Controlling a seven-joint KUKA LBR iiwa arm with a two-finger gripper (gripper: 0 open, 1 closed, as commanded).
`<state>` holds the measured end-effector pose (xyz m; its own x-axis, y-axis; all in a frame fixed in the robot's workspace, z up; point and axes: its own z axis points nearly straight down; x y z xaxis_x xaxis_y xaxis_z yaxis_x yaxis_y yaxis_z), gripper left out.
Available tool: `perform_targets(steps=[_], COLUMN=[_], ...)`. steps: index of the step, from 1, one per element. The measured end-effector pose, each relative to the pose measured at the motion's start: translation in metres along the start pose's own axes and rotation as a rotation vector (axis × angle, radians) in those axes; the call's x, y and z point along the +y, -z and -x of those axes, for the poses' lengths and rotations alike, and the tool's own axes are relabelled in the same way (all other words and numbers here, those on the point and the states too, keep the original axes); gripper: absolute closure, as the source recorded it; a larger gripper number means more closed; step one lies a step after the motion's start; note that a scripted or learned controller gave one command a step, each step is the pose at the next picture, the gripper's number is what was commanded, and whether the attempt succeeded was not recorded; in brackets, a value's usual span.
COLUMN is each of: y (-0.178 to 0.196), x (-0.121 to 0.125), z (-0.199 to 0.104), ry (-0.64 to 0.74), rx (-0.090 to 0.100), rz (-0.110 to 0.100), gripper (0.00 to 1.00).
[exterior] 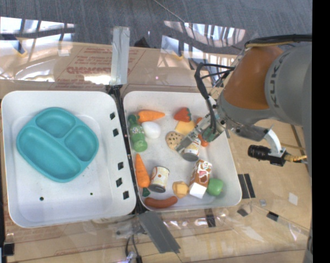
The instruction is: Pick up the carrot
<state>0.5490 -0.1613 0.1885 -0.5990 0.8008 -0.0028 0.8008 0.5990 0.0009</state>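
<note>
You have two white bins [11,147]. One teal divided plate [56,142], left bin. Two carrots [151,115], right bin, at 11 and 8 o'clock. One egg [151,129]. One sausage [160,203]. One green ball [215,187].

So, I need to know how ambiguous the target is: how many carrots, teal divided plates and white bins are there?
Carrots: 2
Teal divided plates: 1
White bins: 2
Total: 5

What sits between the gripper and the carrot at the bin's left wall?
In the camera view, a cookie lies between the gripper and that carrot.
</note>
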Motion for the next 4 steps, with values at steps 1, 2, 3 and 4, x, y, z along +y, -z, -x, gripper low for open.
perform_targets(steps=[1,2,3,4], y=[-0.036,-0.096,-0.087,0.064], x=[0.086,0.115,0.117,0.142], z=[0.010,0.014,0.012,-0.041], ry=[-0.328,-0.295,-0.283,-0.141], rx=[0.005,0.000,0.002,-0.003], rz=[-0.005,-0.002,-0.005,0.007], gripper=[0.00,0.00,1.00,1.00])
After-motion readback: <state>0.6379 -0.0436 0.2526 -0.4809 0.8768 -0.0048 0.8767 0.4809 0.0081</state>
